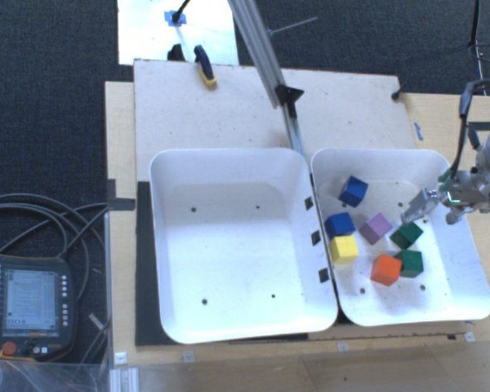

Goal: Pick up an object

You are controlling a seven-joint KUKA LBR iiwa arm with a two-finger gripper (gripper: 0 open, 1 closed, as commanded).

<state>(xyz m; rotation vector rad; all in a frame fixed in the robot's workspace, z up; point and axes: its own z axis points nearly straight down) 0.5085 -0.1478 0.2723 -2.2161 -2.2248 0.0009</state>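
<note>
Several small blocks lie in the right bin (465, 296): two blue blocks (353, 191) (339, 224), a yellow block (344, 248), a purple block (376, 227), two green blocks (407, 235) (409, 262) and an orange block (385, 269). My gripper (434, 212) reaches in from the right and hovers over the bin's right half, just above and right of the upper green block. It is open, and nothing sits between its fingers.
The left bin (171, 300) stands beside the right one, its rim touching it. A metal pole (261, 47) slants across the bench behind the bins. A teach pendant (28, 305) with cables lies on the floor at the left.
</note>
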